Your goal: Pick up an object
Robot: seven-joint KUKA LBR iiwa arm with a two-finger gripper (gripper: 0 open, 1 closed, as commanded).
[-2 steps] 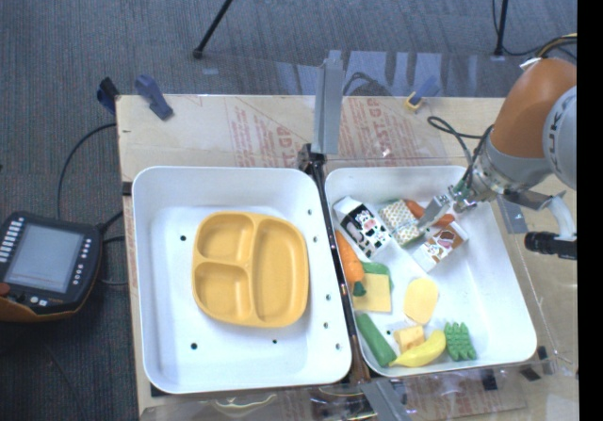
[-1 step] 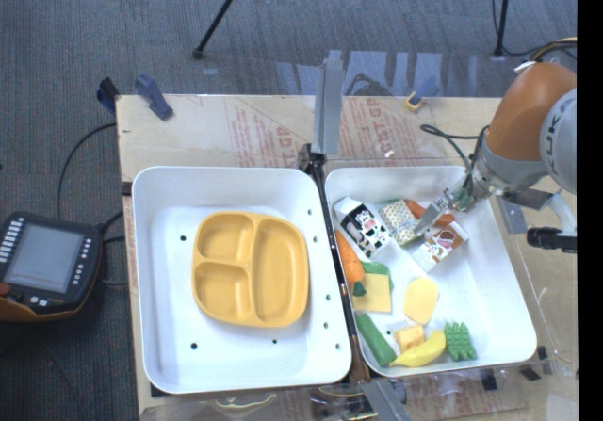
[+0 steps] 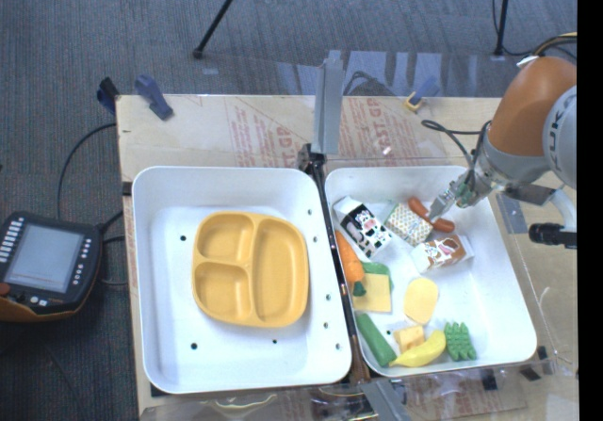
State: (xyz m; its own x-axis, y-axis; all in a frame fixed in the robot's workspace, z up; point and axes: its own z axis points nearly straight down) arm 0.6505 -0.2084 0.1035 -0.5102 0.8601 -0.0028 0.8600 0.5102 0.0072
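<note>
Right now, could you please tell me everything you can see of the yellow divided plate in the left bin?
The yellow divided plate looks like matte plastic, a rounded rectangle with three compartments: two smaller ones on the view's left, one long one on the right. It lies flat and upright, slightly rotated, near the middle of the left bin, resting on the bin's floor. Its compartments hold nothing, and nothing else touches it.

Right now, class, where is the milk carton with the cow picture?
The milk carton lies in the right bin, near its left wall, just above the carrot.
</note>
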